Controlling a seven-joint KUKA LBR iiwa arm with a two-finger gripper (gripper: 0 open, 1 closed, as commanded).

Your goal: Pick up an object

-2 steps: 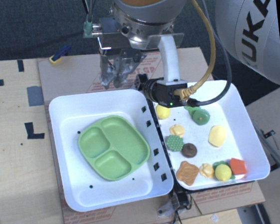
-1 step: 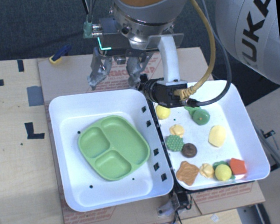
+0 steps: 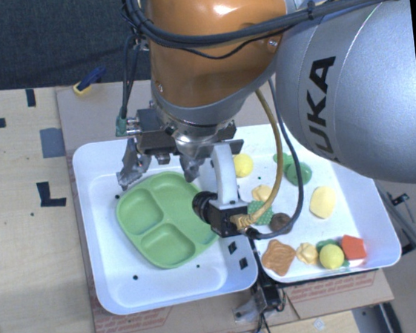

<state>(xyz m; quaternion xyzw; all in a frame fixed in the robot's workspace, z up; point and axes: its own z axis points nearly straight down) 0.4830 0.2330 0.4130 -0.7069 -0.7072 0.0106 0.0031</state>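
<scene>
The surface [image 3: 23,243] is pale wood, marked with dark grey angular patches along its left side. A brown cardboard sheet [image 3: 98,327] lies on it. The far strip is dark blue-black fabric [image 3: 37,40]. Lighting is even, with bright reflections overhead.

green tray [image 3: 161,223] tilted in left bin [image 3: 100,234]; claw [image 3: 156,171] at its top edge; toy foods in right bin [image 3: 377,243]
</scene>
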